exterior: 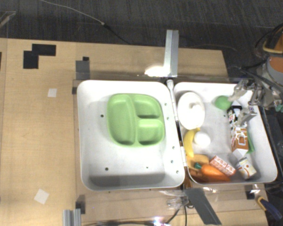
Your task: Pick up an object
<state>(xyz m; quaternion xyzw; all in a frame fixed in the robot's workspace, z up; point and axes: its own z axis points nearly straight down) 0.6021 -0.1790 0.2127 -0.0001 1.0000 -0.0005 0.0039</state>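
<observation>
My gripper [245, 108] hangs at three o'clock, fingers apart, empty; I'd drop squarely onto the carton [239, 140].

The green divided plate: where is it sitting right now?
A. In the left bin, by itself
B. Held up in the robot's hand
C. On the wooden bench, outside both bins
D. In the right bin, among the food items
A. The green divided plate lies flat on the floor of the left bin, while the banana, the carrot and the other small items sit in the right bin.
</observation>
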